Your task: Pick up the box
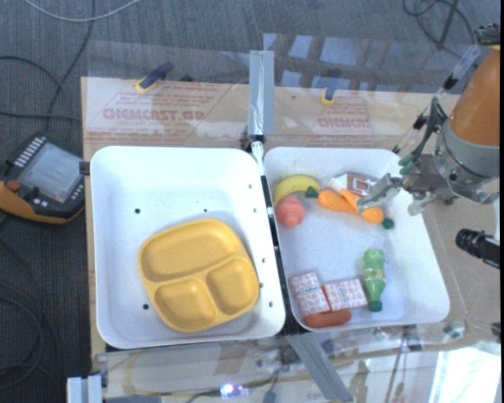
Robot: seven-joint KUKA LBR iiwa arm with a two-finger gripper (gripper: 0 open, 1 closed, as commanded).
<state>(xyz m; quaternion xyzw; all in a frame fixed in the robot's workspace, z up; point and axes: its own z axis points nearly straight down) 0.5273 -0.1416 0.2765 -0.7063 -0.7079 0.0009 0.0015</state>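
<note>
A small white and brown box (pixel 354 181) lies at the back of the right bin (pixel 420 250), partly hidden behind a carrot (pixel 346 202). Two red-and-white patterned boxes (pixel 307 291) (pixel 346 293) lie flat side by side near that bin's front wall. My gripper (pixel 373 194) reaches in from the right and hangs low over the carrot's right end, just right of the small box. The grey wrist and orange band (pixel 479 99) stand beyond the bin's right rim.
The right bin also holds a banana (pixel 294 185), a pink peach (pixel 291 212), a green bottle (pixel 374 279) and a red sausage (pixel 328 318). A yellow compartment tray (pixel 199 273) lies in the left bin (pixel 118 225). A teach pendant (pixel 38 179) sits far left.
</note>
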